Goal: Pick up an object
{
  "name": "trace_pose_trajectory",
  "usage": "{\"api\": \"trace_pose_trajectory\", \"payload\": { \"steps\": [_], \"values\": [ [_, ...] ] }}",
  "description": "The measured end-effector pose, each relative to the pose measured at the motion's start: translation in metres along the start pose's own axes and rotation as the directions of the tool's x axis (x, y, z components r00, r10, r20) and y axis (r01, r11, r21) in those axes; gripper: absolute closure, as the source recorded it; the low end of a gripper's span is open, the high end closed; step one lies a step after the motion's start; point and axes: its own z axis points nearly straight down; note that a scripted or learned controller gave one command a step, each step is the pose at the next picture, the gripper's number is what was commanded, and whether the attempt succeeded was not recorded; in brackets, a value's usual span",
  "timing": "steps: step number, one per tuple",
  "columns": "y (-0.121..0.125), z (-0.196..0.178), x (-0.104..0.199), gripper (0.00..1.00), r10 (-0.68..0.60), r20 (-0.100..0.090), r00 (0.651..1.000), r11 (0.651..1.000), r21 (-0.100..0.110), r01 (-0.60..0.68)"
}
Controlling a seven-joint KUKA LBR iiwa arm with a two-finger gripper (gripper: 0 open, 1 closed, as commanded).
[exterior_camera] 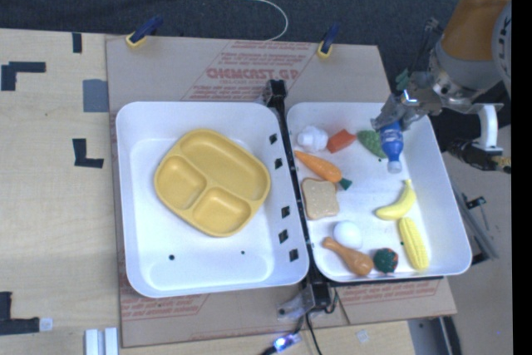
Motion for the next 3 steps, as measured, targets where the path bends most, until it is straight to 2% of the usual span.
{"api": "trace_pose_trajectory", "payload": {
  "steps": [1, 2, 3],
  "values": [
    [0.009, 0.012, 0.056, 1.00, -0.004, -0.001, 1.000, 1.000, 0.006, 0.004],
    [0.002, 0.008, 0.100, 1.00, -0.003, -0.001, 1.000, 1.000, 0.007, 0.003],
    [0.016, -0.003, 0.103, 1.00, 0.000, -0.001, 1.000, 1.000, 0.004, 0.000]
  ]
}}
